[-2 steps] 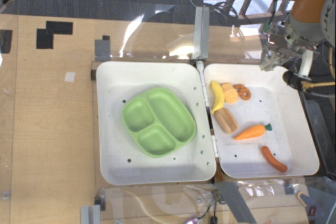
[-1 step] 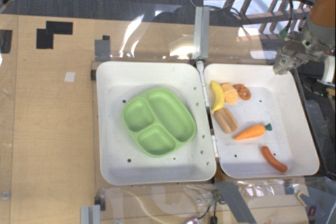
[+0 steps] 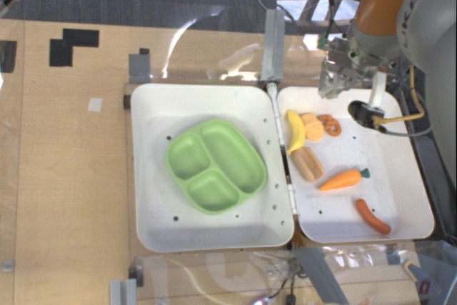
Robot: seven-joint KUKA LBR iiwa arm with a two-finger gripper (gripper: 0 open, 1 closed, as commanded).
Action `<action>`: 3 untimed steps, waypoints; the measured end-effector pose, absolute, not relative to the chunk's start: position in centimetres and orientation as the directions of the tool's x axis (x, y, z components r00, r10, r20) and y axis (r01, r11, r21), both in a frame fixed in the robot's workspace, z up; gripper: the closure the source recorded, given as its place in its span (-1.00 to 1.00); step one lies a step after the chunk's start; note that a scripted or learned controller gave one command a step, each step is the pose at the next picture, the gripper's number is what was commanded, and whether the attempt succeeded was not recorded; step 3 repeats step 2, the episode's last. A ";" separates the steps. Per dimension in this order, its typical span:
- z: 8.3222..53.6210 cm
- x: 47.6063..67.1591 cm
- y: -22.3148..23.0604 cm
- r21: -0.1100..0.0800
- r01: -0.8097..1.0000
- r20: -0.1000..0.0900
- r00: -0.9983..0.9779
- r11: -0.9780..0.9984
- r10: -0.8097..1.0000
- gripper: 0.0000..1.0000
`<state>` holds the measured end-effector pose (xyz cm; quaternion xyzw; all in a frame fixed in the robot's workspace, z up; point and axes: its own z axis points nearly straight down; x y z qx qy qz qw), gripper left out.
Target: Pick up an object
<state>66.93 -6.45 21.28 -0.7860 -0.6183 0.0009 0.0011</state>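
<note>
Overhead, the gripper (image 3: 334,86), its finger state impossible to tell, hovers at the right bin's (image 3: 414,175) far rim, the banana (image 3: 294,131) lying just nearer-left, long axis running front to back.

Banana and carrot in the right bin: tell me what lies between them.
In the camera view, a tan bread roll lies between the banana and the carrot, just below the banana's lower tip.

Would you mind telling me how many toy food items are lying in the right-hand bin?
6: a banana by the left wall, an orange piece and a pretzel beside it, a bread roll below, a carrot mid-bin, a sausage nearest the front. None appear hidden.
</note>
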 end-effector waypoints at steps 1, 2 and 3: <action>25.7 66.7 -4.4 0.000 1.000 0.000 -0.016 0.016 1.000 1.00; 23.9 66.9 -5.4 -0.001 0.992 0.000 -0.126 0.126 0.992 1.00; 23.9 66.9 -5.4 -0.001 0.992 0.000 -0.126 0.126 0.992 1.00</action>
